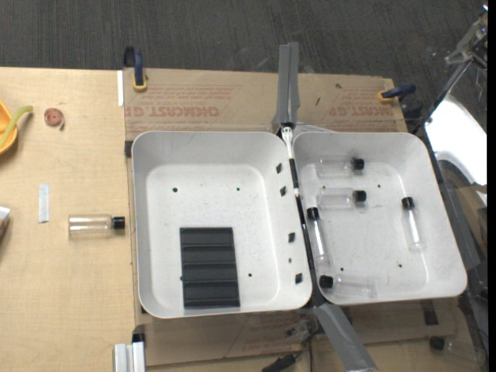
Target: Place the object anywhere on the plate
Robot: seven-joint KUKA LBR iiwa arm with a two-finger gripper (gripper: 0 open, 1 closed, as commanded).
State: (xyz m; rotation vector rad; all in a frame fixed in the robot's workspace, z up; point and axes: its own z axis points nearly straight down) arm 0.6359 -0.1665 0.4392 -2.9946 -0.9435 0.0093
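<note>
Camera view looks down on a pale wooden surface point(62, 285) with dark grey carpet point(232, 14) beyond its far edge. The black ribbed plate point(208, 268) lies flat in the near part of the left bin point(147, 161), with the white bin floor around it.

To the right of the plate, across the divide, the right bin point(434, 208) holds five clear vials with black caps, all lying on their sides and all well apart from the plate. One vial point(316, 237) lies along the wall nearest the plate, and another point(353, 287) lies in the near corner. Two more point(337, 166) point(338, 199) lie side by side farther back, and the fifth point(413, 225) is farthest from the plate.

Left of the plate, outside the bins, a sixth vial point(91, 223) lies on the bare wood. Beyond it are a small white strip point(43, 204), a reddish disc point(53, 116) and a yellow item point(6, 126) at the frame edge.

Behind the plate, printed cardboard point(209, 103) runs under both bins, held by clamps point(133, 64) point(395, 93).

Whether the hand is spread or pressed together cannot be told.
</note>
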